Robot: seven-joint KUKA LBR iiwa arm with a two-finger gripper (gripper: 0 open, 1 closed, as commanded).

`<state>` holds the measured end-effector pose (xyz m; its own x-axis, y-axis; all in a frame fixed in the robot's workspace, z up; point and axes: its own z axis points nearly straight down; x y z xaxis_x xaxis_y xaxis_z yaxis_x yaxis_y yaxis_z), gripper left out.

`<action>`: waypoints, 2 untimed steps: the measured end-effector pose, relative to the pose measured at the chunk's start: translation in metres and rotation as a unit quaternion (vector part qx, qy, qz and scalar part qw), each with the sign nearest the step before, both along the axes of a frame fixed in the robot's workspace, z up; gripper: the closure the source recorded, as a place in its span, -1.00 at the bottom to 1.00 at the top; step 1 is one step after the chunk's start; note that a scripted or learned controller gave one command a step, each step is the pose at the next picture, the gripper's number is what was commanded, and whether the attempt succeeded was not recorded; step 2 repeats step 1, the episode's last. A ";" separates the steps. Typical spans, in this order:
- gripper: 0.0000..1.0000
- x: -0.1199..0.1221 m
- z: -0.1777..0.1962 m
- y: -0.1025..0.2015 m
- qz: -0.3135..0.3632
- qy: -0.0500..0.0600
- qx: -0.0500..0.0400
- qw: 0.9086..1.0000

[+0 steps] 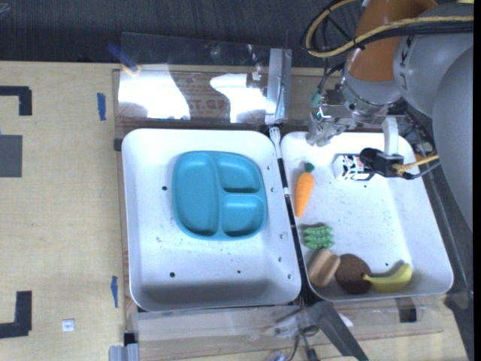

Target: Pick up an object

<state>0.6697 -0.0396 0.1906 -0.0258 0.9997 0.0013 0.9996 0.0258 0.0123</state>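
Observation:
The right bin [406, 216] holds an orange carrot [304, 191] by its left wall. Below the carrot lies a small green leafy piece [317, 236]. A tan bun [323, 267], a dark brown round item [351, 272] and a yellow banana [392, 277] sit along the front edge. Near the back lies a black-and-white item [350, 167]. My gripper [323, 131] hangs over the bin's back left corner, above and behind the carrot, with nothing seen in it.
The left bin [150, 262] holds a blue divided plate [219, 194]. A clear panel and a metal post [276, 89] stand behind the bins. The grey arm with its orange band [387, 28] and cables covers the upper right.

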 end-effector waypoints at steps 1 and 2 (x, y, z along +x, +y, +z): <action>1.00 -0.078 0.033 0.037 0.178 0.005 -0.002 0.984; 1.00 -0.078 0.033 0.037 0.178 0.005 -0.002 0.984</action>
